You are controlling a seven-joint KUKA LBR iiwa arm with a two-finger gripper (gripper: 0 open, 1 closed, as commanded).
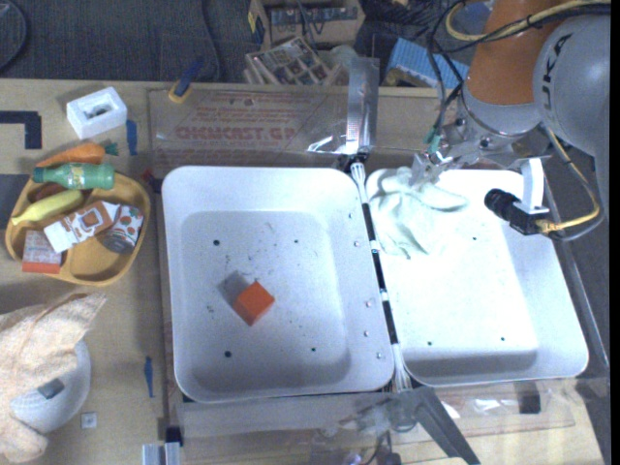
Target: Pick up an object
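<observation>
A KUKA arm [542, 56] reaches in over the right bin [484, 289], its tool [429, 166] low at the bin's far left corner, touching a crumpled pale cloth [412, 211] that spreads from beneath it toward the near side. Whether the tool grips the cloth, or how wide it stands, cannot be told from here. Well off to the tool's left and nearer the camera, an orange block [255, 301] sits in the left bin [262, 279].
</observation>
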